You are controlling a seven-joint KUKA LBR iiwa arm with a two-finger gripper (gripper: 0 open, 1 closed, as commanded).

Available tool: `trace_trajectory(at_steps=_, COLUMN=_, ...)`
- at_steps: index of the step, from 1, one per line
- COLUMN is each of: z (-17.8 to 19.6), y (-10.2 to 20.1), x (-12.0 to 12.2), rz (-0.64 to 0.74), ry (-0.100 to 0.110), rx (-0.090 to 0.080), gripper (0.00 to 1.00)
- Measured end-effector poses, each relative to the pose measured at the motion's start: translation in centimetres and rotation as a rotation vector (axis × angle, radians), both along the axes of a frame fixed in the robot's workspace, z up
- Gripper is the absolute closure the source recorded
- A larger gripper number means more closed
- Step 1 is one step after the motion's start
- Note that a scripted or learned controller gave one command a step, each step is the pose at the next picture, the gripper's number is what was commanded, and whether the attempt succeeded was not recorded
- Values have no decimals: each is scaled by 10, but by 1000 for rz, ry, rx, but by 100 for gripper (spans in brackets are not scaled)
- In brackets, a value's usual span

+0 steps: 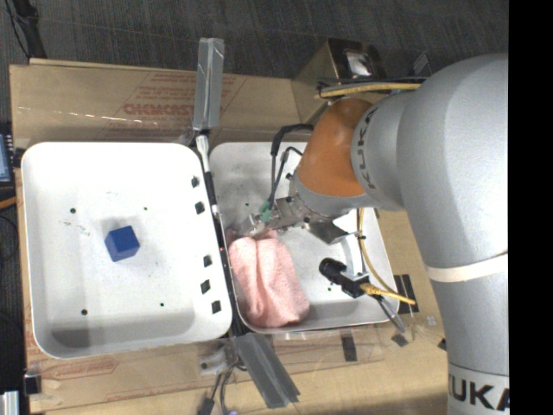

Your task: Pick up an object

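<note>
One claw (266,220) sits at the pink cloth's (266,282) top edge; its opening cannot be told.

Single fixed camera above the bench, looking down at a slant, both bins (34,232) in frame

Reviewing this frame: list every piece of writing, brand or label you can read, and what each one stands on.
"KUKA", in dark letters running up the side of the grey arm just below its orange band.
"UKA", the cut-off end of the same brand, on the arm's base at the bottom edge.
Red print on the cardboard sheet behind the bins: upside down and too faint to read.
White label on the brown box: too small to read.
</note>
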State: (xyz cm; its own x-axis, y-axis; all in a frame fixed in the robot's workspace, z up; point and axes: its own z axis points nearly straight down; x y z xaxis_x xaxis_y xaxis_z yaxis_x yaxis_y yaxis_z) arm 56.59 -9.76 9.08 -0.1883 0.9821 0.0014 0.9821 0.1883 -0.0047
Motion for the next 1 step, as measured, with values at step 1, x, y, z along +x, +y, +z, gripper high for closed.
trace_trajectory(at_steps=1, z=10, y=0, x=0, rz=4, ry=1, rx=-1, gripper=100)
